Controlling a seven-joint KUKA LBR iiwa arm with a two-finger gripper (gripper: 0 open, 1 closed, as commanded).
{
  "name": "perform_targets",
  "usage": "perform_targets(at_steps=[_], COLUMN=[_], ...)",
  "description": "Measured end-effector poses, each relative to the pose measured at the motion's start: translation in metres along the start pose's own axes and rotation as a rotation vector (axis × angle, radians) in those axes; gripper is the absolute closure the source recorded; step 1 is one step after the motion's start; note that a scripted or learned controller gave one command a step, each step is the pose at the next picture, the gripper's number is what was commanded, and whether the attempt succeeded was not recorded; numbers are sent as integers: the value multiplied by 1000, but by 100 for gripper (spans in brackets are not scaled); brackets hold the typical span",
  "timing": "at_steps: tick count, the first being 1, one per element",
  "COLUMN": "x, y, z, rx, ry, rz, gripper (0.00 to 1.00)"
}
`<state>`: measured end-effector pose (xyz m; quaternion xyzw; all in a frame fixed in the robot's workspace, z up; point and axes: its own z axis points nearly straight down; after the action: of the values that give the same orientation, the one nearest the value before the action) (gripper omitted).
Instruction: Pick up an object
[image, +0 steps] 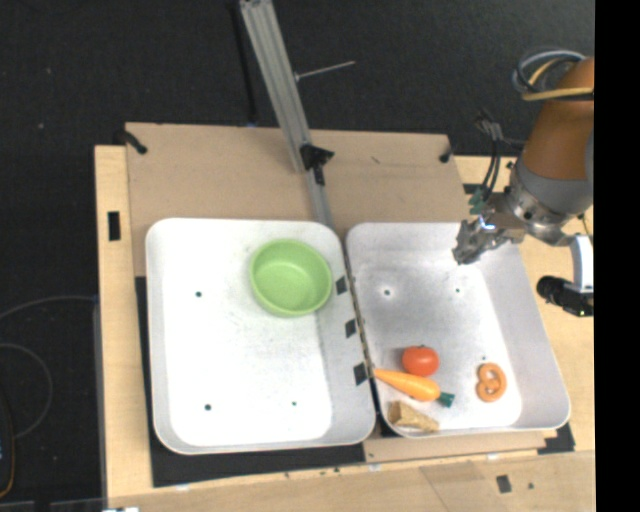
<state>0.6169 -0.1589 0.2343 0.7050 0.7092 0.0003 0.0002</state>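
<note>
The right shallow white bin has much open floor; a red round tomato, an orange carrot and an orange pretzel-shaped ring crowd its near end.

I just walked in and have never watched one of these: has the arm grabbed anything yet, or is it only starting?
Nothing looks done yet. The gripper hangs over the right bin's far end, with nothing seen in it. The tomato, carrot, pretzel-shaped piece and tan piece lie at the near end. Reaching one and lifting it remains.

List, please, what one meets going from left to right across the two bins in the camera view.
green bowl → tan block → red tomato → gripper → orange pretzel. The carrot overlaps the block and tomato in the order, so it is left out.
</note>
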Motion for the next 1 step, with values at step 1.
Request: perform_targets(at_steps=[1], x=[49], y=[2], z=[-4], rx=[0], ry=[1], rz=[-1], gripper=[100])
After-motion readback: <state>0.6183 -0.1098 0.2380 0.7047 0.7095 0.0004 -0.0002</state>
